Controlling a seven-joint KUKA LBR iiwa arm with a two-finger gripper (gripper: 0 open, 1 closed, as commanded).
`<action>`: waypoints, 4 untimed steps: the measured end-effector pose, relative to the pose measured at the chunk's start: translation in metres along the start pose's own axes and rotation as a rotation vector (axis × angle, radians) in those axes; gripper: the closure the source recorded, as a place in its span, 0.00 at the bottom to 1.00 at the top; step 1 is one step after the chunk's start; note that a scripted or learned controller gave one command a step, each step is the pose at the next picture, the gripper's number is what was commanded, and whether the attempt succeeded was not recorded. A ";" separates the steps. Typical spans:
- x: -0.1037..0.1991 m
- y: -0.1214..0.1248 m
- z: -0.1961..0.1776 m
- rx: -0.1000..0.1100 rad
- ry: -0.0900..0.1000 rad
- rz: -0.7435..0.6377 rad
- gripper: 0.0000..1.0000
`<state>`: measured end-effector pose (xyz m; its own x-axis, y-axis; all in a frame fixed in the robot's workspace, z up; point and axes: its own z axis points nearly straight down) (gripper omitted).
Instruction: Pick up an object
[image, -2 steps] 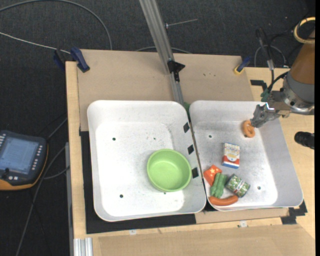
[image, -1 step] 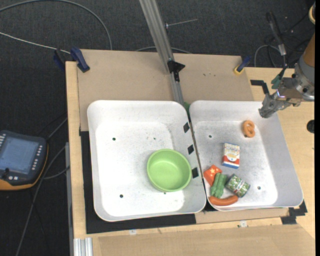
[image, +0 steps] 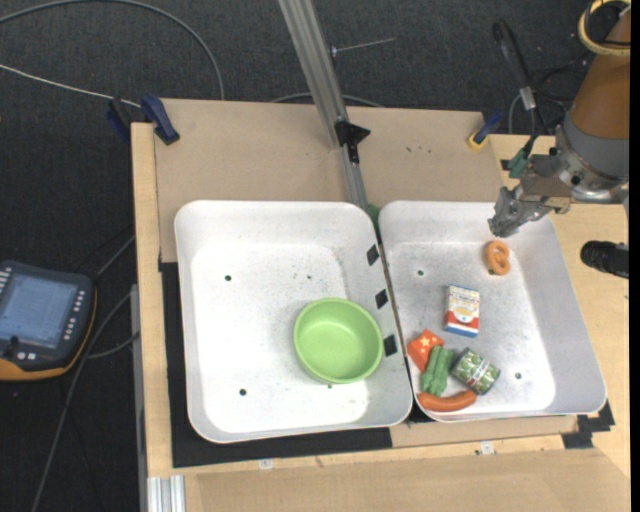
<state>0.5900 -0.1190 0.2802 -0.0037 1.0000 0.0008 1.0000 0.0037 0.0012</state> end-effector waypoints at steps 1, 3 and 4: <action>0.059 0.005 0.010 0.001 0.001 -0.002 1.00; 0.155 -0.013 0.014 0.001 0.000 -0.001 1.00; 0.216 -0.018 0.023 0.002 0.000 -0.002 1.00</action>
